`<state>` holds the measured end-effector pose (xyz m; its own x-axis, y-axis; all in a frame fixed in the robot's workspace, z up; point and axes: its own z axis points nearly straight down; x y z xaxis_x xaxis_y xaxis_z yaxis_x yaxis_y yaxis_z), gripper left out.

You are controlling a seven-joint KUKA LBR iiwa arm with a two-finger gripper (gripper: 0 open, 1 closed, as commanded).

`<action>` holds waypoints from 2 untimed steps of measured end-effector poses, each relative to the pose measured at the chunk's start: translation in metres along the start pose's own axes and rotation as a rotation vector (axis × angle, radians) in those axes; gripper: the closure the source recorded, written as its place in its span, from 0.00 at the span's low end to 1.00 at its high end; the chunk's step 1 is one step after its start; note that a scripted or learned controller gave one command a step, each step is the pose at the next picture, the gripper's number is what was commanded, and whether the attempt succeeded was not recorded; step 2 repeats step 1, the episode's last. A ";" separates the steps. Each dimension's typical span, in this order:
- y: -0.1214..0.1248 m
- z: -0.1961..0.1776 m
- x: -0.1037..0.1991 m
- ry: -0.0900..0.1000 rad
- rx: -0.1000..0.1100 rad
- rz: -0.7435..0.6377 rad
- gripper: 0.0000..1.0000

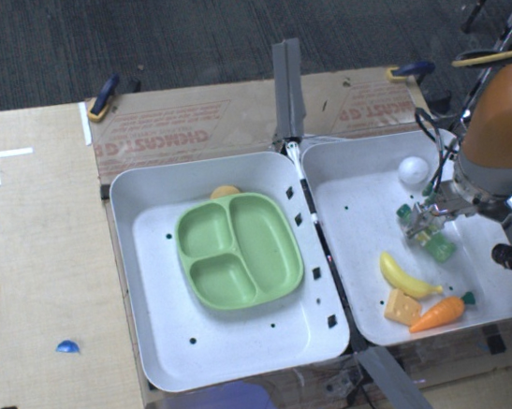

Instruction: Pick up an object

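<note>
- Tool (421, 223) sits low in the right bin (366, 311), above the banana (406, 277); whether it grips anything I cannot tell.
- Green block (440, 248) lies just beside the tool.
- Carrot (439, 313) lies below the banana.
- White ball (412, 170) rests above the tool.

Green plate (240, 249); yellow banana (406, 276); orange carrot (439, 313); white ball (413, 170).

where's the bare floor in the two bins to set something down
Right bin: bare floor along its left side, between the divider wall and the banana. Left bin: narrow strips around the green divided plate, widest along the near edge. Crowded: the right bin's near right corner, with banana, carrot, and the hand.
</note>
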<state>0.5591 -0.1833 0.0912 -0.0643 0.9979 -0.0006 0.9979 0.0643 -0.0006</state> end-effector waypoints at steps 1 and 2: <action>0.047 -0.097 0.022 -0.001 0.001 0.187 1.00; 0.047 -0.097 0.022 -0.001 0.001 0.187 1.00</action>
